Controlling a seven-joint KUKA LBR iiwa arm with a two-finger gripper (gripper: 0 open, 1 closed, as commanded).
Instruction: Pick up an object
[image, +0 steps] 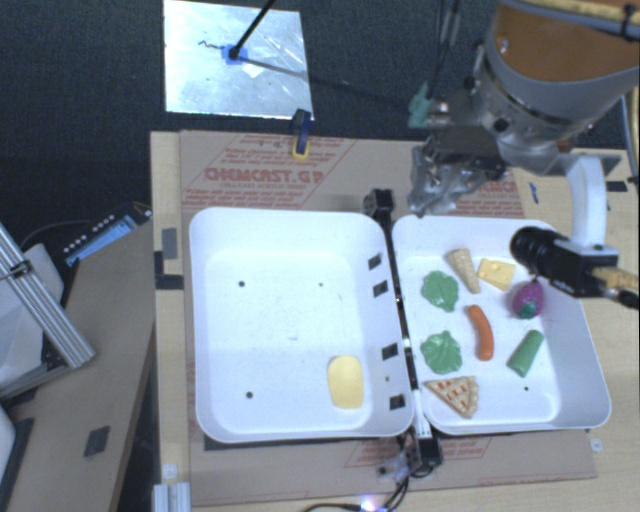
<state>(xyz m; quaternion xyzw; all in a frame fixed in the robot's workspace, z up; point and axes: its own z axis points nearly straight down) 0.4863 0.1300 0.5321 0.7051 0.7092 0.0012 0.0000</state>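
Observation:
My gripper (438, 196) hangs over the far left edge of the right bin (585, 385), raised above the toys. In that bin lie two green leafy pieces (439, 289) (441, 351), a tan cone (463, 270), a yellow cheese wedge (495, 272), a purple piece (527, 298), an orange sausage (482, 331), a green cucumber (525, 352) and a pizza slice (453, 394). A pale yellow piece (346, 381) lies alone near the front of the left bin (280, 300). Nothing shows hanging under the gripper.
A black cylinder on a white bracket (555, 255) juts over the right bin's far right side. Black clips (386, 290) line the ridge between the bins. A shiny sheet (236, 58) lies behind the bench, and a metal frame (40, 310) stands at the left.

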